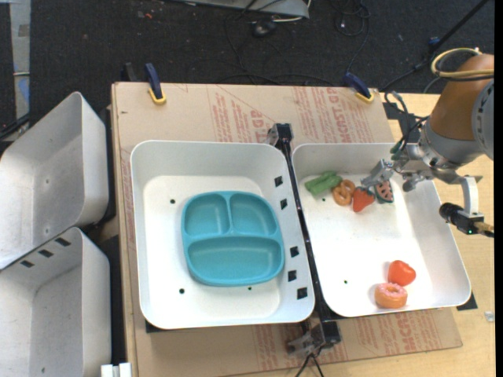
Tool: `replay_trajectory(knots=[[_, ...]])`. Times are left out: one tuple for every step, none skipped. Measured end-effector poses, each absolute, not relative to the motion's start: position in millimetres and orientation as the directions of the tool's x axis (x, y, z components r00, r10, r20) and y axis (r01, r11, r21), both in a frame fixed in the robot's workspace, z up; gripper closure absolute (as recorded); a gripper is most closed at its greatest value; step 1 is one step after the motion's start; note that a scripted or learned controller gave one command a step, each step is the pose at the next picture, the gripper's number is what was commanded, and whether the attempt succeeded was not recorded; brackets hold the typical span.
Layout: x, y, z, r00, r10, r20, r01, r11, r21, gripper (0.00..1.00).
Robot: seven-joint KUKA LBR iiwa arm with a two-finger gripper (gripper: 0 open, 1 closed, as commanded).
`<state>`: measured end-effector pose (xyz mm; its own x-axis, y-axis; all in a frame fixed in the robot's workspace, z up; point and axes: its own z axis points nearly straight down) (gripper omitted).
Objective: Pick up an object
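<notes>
Beside hand (pixel 383 181): strawberry (pixel 362 200); pretzel (pixel 343 192) adjacent

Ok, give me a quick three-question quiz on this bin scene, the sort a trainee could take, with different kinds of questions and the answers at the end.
1. True or false: the teal divided plate lies in the right bin.
2. Multiple choice: which item lies nearest the gripper? A) pink donut B) red strawberry-like piece C) teal divided plate
3. Fill in: the green item lies in the ___ bin.

Key
1. False: it lies in the left bin.
2. B.
3. Right.
</notes>
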<state>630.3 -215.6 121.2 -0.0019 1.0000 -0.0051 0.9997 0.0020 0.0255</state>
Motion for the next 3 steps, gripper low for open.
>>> replay_trajectory(knots=[[628.0,-215.8,125.8,-0.003,1.000,-0.006,1.000,0.003,0.019,1.00],[630.2,-219.1,169.5,-0.002,1.000,-0.002,1.000,0.002,0.006,1.00],[628.7,-214.1,232.5,-0.004,1.000,-0.003,1.000,0.004,0.009,1.00]])
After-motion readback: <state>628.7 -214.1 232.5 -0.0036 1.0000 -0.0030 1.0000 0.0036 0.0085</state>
